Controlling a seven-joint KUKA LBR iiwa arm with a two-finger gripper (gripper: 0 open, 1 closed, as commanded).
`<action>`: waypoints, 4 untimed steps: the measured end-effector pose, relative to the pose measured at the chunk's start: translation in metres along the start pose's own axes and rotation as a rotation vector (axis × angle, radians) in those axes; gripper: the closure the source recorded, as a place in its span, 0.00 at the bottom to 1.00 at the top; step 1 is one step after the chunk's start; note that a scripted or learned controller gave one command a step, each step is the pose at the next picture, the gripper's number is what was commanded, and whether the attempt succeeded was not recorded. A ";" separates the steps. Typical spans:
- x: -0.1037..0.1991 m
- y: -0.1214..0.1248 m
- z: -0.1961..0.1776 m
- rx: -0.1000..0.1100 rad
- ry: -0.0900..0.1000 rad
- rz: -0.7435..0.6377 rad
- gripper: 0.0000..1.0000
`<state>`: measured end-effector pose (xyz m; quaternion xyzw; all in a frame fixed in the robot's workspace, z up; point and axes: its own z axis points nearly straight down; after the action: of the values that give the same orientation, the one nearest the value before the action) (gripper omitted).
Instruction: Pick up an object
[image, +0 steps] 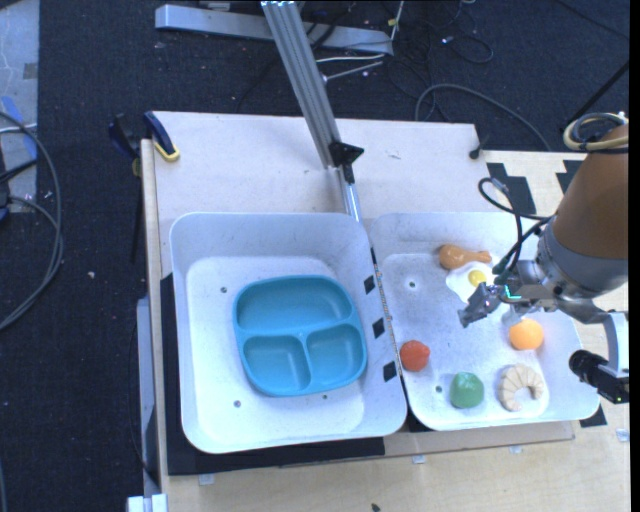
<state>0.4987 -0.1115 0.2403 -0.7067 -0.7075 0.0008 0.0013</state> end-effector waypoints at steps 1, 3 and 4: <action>0.000 0.001 -0.001 -0.002 0.000 0.000 0.00; 0.009 0.002 0.105 -0.005 0.001 0.004 0.00; 0.009 0.003 0.148 -0.005 -0.002 0.002 0.00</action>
<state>0.5016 -0.1027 0.0925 -0.7075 -0.7067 -0.0003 -0.0011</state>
